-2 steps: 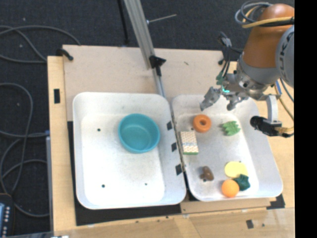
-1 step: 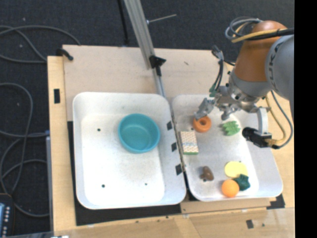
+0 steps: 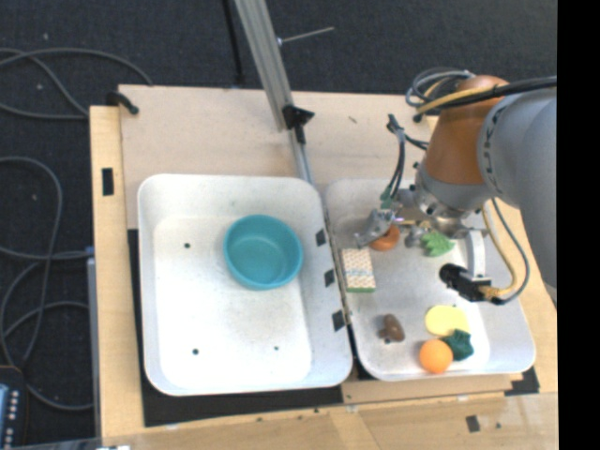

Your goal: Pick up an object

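My gripper (image 3: 387, 228) hangs low over the upper part of the right bin (image 3: 506, 345), its metal fingers right beside a small orange-red object (image 3: 384, 242). A green object (image 3: 436, 244) lies just to the right of it, under the wrist. A pale checkered sponge block (image 3: 358, 269) rests at the bin's left side. Toward the front lie a brown lump (image 3: 392, 327), a yellow piece (image 3: 444, 320), an orange ball (image 3: 435, 355) and a dark green piece (image 3: 460, 345). Whether the orange-red object sits between the fingers is unclear.
The left bin (image 3: 187, 345) holds a teal bowl (image 3: 263, 250). A slanted metal rail (image 3: 272, 64) runs from the top down to the gap between the bins. The arm's grey and orange body (image 3: 469, 148) covers the right bin's upper right corner.
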Action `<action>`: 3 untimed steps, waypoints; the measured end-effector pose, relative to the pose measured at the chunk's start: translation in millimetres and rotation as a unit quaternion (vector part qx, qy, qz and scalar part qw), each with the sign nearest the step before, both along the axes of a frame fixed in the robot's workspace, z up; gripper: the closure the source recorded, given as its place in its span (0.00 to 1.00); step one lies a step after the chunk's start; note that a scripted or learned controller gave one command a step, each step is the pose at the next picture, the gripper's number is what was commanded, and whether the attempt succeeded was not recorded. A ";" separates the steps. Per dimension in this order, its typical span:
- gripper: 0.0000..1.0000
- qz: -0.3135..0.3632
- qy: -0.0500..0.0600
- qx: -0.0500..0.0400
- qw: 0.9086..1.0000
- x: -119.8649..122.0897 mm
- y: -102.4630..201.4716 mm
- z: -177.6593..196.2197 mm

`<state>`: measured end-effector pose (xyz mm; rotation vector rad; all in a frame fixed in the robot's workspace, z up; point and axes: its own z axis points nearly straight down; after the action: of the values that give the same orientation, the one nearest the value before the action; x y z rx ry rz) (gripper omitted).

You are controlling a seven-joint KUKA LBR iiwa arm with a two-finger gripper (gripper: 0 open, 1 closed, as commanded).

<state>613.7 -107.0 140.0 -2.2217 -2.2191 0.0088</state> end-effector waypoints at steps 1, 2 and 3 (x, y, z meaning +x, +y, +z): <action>0.00 -0.001 -0.006 0.000 1.000 2.5 -2.2 -36.2; 1.00 -0.003 -0.009 0.001 1.000 4.2 -2.9 -22.6; 1.00 0.002 -0.006 0.001 1.000 15.2 1.0 33.3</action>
<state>628.9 -106.0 173.4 -2.2211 -2.2292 -0.0078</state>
